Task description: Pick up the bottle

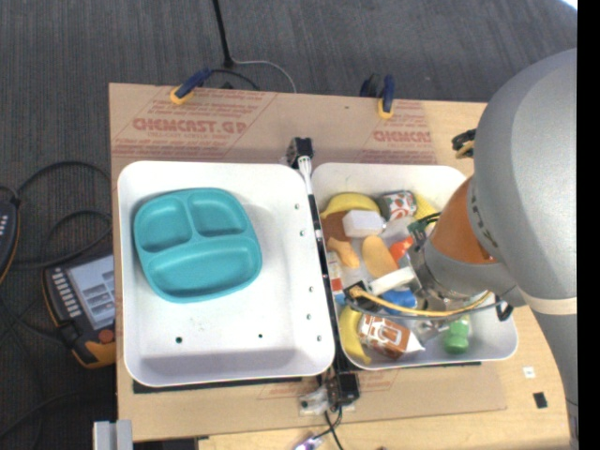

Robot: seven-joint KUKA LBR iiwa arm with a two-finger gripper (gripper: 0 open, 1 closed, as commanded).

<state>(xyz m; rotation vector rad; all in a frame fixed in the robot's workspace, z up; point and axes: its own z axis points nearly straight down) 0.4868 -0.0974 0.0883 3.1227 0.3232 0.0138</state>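
Hiding pincer, arm [525, 186] covers rt bin [506, 345], bottle unclear

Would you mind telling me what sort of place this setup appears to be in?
Probably a robotics lab: a board clamped to a bench, two white bins, and a robot arm over toy clutter.

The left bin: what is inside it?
Inside the left bin lies one teal divided plate, toward its far left corner. What is beneath the plate is covered.
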